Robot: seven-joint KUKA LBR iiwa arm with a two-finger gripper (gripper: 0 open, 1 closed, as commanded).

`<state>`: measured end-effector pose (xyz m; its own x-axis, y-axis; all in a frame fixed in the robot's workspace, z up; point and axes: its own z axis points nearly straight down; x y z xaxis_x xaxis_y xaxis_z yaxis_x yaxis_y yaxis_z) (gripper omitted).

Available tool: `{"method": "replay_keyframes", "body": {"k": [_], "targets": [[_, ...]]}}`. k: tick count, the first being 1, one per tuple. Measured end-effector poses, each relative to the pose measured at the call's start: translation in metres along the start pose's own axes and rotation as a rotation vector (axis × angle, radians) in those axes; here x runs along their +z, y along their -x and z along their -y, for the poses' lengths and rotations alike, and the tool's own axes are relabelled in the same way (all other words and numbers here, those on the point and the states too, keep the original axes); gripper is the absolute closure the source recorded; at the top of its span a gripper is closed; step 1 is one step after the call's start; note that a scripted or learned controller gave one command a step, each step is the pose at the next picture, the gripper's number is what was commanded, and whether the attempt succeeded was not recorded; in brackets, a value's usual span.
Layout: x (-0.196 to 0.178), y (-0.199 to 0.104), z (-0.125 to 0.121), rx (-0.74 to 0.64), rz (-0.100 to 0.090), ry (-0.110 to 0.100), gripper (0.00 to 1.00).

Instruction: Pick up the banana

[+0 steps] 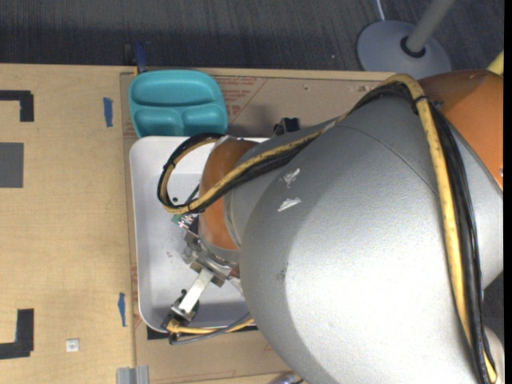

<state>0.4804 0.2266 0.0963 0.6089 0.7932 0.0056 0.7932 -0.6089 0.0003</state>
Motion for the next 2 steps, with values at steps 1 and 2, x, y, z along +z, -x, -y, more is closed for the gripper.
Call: {"method": "replay_keyframes", "body": {"k": [1, 2], "targets": [[-0.030, 0.003, 0.000, 0.270, 0.007, -0.001, 0.00], [-0.049, 0.040, -0.030, 0.332, 0.009, -0.003, 0.00]]}}
